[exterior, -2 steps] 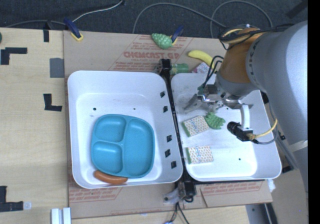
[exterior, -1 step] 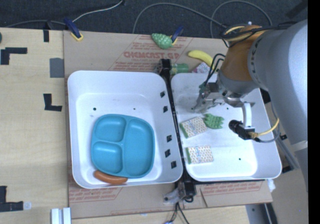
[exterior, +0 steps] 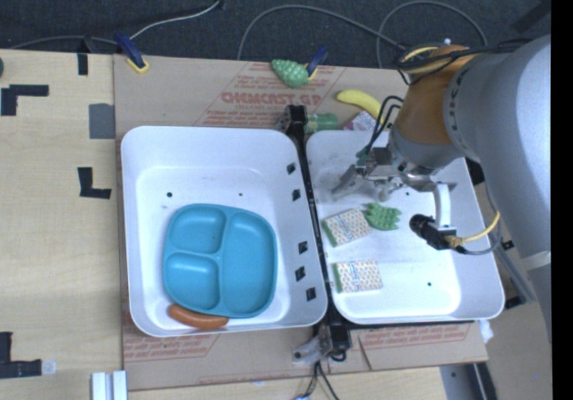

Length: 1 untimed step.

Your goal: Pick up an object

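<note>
Bright, even light from overhead — both white bins [exterior: 143, 210] glow close to blown-out, walls nearly featureless. Shadows stay soft and short: a faint one under the blue plate [exterior: 219, 259], another beneath the gripper [exterior: 372, 179]. The arm [exterior: 501, 121] shows a smooth sheen. Overall focus is slightly soft — cardboard lettering reads fuzzy, small items lack crisp edges.
</note>
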Available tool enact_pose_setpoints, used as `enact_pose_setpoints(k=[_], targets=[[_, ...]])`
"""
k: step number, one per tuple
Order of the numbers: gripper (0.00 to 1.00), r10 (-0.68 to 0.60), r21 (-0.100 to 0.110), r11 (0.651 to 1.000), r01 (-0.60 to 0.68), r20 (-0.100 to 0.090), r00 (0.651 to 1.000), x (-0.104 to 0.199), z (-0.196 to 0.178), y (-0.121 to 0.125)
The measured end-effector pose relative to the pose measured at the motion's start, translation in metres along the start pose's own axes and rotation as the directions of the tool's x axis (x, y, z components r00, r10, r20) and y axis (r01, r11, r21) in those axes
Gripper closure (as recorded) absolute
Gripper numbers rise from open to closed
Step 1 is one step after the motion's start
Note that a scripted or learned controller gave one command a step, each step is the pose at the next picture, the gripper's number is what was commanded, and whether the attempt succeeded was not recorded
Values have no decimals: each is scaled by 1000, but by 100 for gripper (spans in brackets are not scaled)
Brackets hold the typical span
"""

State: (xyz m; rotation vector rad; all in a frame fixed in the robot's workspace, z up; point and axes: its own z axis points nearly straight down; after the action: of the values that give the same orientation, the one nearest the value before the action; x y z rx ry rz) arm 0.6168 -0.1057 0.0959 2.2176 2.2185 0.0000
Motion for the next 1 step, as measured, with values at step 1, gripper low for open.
enact_pose_setpoints(k=[1], targets=[[0, -1, -1, 1000, 1, -2, 1000, -18, 9, -32]])
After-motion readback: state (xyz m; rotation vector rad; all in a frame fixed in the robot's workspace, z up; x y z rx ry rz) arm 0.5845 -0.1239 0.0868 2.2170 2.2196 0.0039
